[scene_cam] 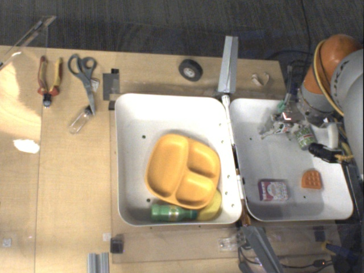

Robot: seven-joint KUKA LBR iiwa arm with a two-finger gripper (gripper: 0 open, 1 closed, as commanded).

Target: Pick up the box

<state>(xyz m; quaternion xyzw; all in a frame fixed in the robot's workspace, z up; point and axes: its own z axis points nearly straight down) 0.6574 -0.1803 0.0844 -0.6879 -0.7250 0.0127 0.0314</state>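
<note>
The box (273, 190) is small and dark maroon with a pale printed face. It lies flat near the front of the right bin (250, 152). My gripper (278, 124) hangs low over the back of the same bin, well behind the box and apart from it. The grey arm with its orange band (333, 67) comes in from the right edge.
An orange waffle-like piece (311, 180) lies just right of the box. A small green and white object (305, 136) sits by the gripper. The left bin (128, 152) holds a yellow divided tray (183, 169), a green bottle (170, 212) and a yellow item (211, 208). Scissors (85, 78), pliers (48, 78) and a tape roll (190, 69) lie on the bench.
</note>
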